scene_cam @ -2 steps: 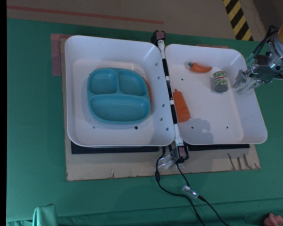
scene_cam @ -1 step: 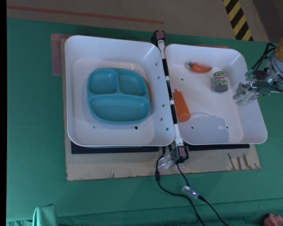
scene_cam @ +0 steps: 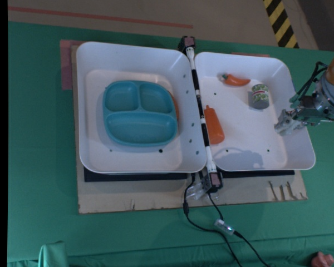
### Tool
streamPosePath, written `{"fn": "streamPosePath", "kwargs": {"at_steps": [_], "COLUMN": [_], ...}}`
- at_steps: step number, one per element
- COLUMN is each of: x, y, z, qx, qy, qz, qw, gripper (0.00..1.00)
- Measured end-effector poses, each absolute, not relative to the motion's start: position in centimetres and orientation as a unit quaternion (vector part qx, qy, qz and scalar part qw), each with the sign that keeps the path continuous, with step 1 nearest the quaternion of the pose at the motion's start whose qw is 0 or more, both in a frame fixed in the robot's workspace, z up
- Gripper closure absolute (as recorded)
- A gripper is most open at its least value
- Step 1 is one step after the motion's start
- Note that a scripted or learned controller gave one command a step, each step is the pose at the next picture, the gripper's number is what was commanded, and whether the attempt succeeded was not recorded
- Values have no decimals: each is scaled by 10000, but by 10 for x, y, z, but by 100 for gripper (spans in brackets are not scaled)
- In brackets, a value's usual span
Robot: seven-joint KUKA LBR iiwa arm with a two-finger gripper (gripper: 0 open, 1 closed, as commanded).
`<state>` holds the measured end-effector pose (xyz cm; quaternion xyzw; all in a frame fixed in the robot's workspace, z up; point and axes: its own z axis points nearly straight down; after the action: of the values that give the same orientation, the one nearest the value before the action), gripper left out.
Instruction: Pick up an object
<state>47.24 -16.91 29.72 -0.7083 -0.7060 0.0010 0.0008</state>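
Gripper point(scene_cam: 285, 122) sits at the right bin's point(scene_cam: 300, 159) right rim, can't tell its state. Nearest pick is the small can point(scene_cam: 260, 96), upper right; I'd centre over it before dropping.

Green cloth point(scene_cam: 39, 149), cardboard sheet point(scene_cam: 156, 202), cable point(scene_cam: 222, 227).

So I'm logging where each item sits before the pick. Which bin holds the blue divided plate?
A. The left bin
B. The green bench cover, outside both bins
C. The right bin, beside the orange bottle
A: the blue divided plate lies in the left bin, while the right bin holds the orange bottle, the toy carrot and the small can.
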Motion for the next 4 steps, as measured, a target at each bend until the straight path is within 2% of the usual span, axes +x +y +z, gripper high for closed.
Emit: {"fn": "streamPosePath", "kwargs": {"at_steps": [1,3,4], "x": [468,469,469], "y": [-188,-166,-124], "z": [308,308,304], "qx": [-7083,-7079,-7081], "qy": [-7059,-7063,-7061], "qz": [7,9,13], "qw": [-9,2,5], "gripper": [100,100,100]}}
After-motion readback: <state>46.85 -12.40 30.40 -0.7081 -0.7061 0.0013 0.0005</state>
